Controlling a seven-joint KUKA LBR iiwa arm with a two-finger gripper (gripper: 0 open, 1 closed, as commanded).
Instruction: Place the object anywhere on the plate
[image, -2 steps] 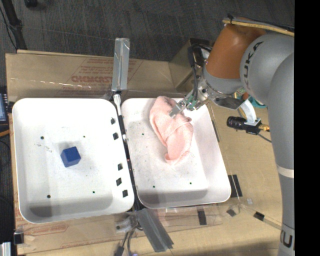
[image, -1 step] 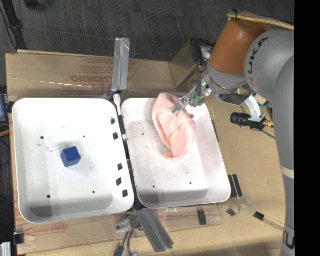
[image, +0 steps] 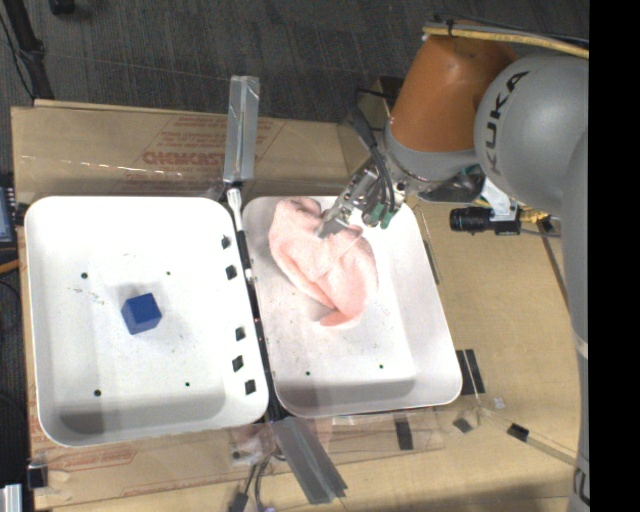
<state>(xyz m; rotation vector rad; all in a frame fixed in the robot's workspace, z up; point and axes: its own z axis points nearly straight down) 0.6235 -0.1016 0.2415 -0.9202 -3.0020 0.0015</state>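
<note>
Pink cloth (image: 325, 265) is seen lying in the right bin (image: 420, 340), toward its far edge. End effector (image: 345, 215) is at the cloth's top edge; finger state cannot be told. A firm pinch is advised before lifting.

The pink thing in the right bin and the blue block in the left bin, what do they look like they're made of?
The pink thing looks like soft cloth, probably a towel or rag: it lies crumpled in loose folds with a matte surface. The blue block looks rigid, with flat faces and sharp edges, and a fairly matte finish; painted wood, plastic or foam all fit, and the picture can't settle which.
</note>
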